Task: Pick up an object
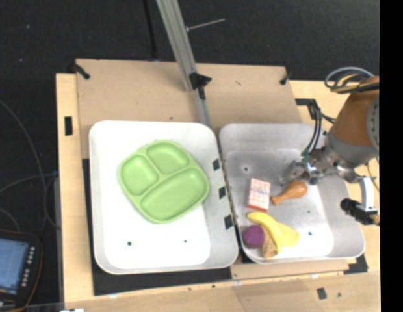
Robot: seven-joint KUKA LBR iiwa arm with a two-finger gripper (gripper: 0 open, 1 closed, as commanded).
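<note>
Drumstick (pixel 290 191) lies just beside the jaws (pixel 303 172); their state unclear.

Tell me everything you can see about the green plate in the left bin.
The green plate is light green, looks like smooth plastic, and has rounded corners. It is divided into three compartments: two small ones on the far side and one large one on the near side. All three look bare. It lies flat, right side up, turned at a slant to the bin's edges, in the upper middle of the left bin. It rests on the bin's white floor, and nothing else touches it.
</note>
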